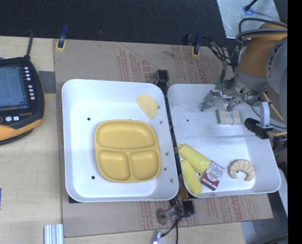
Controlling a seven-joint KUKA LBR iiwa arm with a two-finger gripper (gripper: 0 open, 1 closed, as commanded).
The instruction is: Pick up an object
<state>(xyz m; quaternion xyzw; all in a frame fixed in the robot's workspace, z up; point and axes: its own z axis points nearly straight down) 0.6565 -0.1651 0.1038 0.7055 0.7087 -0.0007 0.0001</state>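
My gripper (221, 103) hangs over the back of the right bin (191, 103), with its fingers spread open and nothing between them. Just in front of it a small green-and-white patterned packet (229, 117) lies on the bin floor. Nearer the front of this bin lie two yellow corn cobs (193, 157) (190, 177), a small red packet (212, 175) and a tan croissant (242, 169). The left bin (74, 136) holds a yellow divided plate (126, 150) and a flat yellow oval piece (147, 105).
A teach pendant with an orange casing (11, 99) lies on the bench at the far left. Blue clamps (62, 38) (195, 43) pin the cardboard underlay at the back. The arm's orange band (260, 52) and cables crowd the right bin's back right corner.
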